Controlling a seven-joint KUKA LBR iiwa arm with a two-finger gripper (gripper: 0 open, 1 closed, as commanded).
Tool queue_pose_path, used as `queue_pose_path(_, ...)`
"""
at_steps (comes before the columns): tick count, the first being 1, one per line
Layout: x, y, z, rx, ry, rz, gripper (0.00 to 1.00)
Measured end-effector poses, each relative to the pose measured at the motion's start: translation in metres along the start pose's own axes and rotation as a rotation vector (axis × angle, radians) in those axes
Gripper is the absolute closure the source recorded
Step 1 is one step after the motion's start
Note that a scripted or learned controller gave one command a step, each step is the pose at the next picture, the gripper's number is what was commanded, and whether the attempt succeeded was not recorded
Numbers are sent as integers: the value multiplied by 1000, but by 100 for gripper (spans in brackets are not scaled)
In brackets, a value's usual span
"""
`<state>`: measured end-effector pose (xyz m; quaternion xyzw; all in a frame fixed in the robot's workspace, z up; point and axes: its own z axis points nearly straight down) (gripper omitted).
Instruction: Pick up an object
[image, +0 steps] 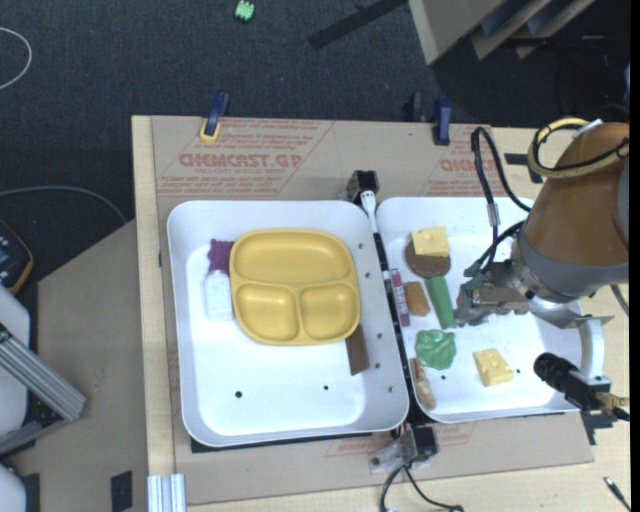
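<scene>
Now the arm (585, 215) reaches in from the right, over the right bin (520, 405). Its hand (478, 302) is low above the middle of this bin, just beside the right side of a green stick-shaped object (440, 300). From this angle I cannot tell if the hand is apart or together, and nothing is visible inside it.

The right bin has several small objects. A yellow cheese-like block (431, 242) lies near the far edge, touching a brown rounded piece (429, 264) below it. The green stick lies under the brown piece, and near its lower end there is a green leafy lump (436, 348). A second yellow block (493, 367) lies to the right of the lump, apart from it. Along the left wall of this bin are some narrow objects, too small to name.

The left bin (200, 380) holds a yellow divided plate (295, 285) with three compartments. Just beside its left edge there is a purple object (219, 254) and a white object (217, 295). A dark flat piece (357, 353) sticks out at the lower right of the plate.

Both bins stand side by side on the table (160, 180).
</scene>
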<state>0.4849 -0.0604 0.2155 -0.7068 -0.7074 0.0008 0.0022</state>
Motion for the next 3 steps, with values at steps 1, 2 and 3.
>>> queue_pose_path(1,1,0,-1,-2,-1,1,100)
queue_pose_path(2,-10,-6,-17,-7,-3,1,100)
queue_pose_path(3,-6,0,1,0,-1,1,100)
